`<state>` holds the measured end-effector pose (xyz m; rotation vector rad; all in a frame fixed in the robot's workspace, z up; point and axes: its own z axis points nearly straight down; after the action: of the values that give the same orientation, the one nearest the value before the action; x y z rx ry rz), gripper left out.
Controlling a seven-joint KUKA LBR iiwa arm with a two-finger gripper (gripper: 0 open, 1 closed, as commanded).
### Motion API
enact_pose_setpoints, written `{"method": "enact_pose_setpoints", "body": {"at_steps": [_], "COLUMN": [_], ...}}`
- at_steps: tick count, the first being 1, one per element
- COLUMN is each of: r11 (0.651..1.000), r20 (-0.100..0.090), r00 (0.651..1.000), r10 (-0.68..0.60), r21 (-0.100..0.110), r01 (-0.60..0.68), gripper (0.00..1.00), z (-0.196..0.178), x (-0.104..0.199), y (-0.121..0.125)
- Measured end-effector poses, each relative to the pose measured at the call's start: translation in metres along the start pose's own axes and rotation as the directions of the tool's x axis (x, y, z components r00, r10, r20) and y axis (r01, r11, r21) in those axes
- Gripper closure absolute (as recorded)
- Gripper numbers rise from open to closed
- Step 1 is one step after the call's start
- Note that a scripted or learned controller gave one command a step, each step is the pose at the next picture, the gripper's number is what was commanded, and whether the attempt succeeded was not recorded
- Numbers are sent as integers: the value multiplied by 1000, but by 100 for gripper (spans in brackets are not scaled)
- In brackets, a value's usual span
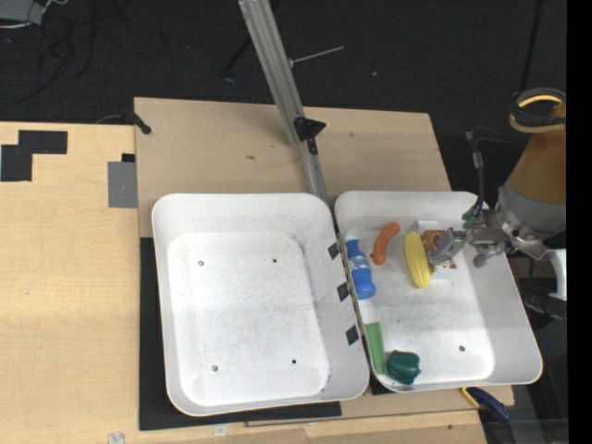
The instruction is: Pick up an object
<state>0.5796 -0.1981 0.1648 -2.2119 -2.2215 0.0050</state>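
The right bin (499, 340) holds several objects. A yellow corn-shaped piece (418, 262) lies near its middle, and an orange carrot-like piece (385, 241) lies to the left of it. A blue bottle (359, 272) rests along the left wall. Further down that wall are a green stick (374, 343) and a dark green lump (403, 366). A small brown and white object (434, 245) sits just right of the yellow piece. My gripper (451, 244) reaches in from the right and hangs low right beside this brown object, partly covering it.
The left bin (240, 209) sits beside the right one, and black clips (344, 289) sit on the shared wall. A slanted metal rail (277, 81) rises behind the bins. The grey arm body (536, 202) stands over the right bin's right edge.
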Motion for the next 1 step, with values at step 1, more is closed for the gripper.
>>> {"method": "enact_pose_setpoints", "body": {"at_steps": [1], "r11": [1000], "r20": [0], "r00": [1000], "r10": [4], "r21": [1], "r01": [-4], "gripper": [0], "z": [46], "x": [2], "y": [-7]}}
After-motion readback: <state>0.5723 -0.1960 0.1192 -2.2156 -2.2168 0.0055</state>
